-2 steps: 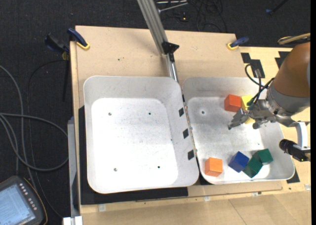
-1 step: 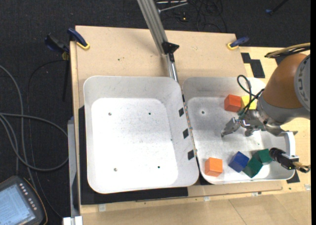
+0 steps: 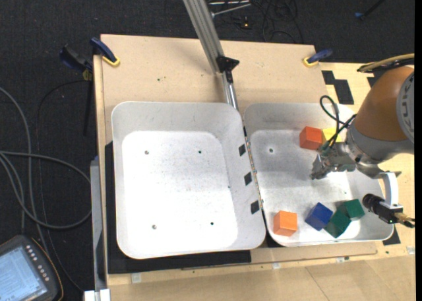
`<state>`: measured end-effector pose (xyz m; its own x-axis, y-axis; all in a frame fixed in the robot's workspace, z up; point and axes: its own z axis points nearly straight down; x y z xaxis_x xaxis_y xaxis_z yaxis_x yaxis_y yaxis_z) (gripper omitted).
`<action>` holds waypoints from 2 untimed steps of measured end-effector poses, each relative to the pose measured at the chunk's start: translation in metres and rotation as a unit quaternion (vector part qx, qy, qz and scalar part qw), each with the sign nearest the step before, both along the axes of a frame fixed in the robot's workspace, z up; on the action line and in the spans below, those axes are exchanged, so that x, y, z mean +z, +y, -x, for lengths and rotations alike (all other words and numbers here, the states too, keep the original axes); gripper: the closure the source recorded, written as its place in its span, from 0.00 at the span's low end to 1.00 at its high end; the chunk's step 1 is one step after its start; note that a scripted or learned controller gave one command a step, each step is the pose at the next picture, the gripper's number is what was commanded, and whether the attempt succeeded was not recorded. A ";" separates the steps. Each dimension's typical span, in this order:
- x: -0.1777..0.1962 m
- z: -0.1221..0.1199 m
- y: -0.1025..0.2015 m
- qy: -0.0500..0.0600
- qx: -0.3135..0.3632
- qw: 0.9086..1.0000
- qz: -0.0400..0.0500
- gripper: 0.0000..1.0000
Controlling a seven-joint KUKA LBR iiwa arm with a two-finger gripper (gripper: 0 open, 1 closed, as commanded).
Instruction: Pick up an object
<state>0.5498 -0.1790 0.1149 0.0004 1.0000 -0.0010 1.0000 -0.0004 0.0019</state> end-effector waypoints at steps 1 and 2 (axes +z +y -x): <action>0.059 -0.001 0.009 -0.003 0.002 1.000 0.001 1.00; 0.117 -0.004 -0.002 -0.003 0.001 1.000 0.001 1.00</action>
